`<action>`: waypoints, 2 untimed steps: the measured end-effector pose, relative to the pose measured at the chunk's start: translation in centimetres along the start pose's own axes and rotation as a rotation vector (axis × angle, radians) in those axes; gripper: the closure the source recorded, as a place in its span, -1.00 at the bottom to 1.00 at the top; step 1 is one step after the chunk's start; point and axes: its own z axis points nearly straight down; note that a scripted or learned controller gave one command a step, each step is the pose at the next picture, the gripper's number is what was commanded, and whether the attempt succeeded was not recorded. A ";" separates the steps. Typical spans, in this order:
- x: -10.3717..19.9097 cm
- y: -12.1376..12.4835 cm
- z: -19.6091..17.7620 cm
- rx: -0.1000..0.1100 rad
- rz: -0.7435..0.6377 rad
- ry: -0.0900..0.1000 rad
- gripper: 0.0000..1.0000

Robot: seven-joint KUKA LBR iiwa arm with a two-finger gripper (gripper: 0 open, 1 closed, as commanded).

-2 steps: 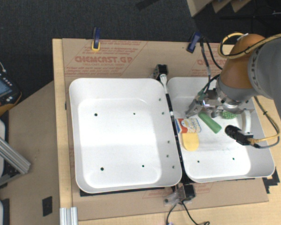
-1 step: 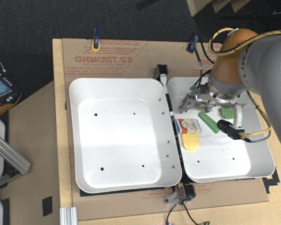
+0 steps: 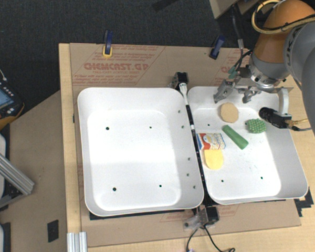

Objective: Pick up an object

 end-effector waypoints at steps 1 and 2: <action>2.4 -4.6 6.1 0.017 0.001 0.006 -1.00; 0.5 -0.1 2.6 0.003 -0.001 0.001 -1.00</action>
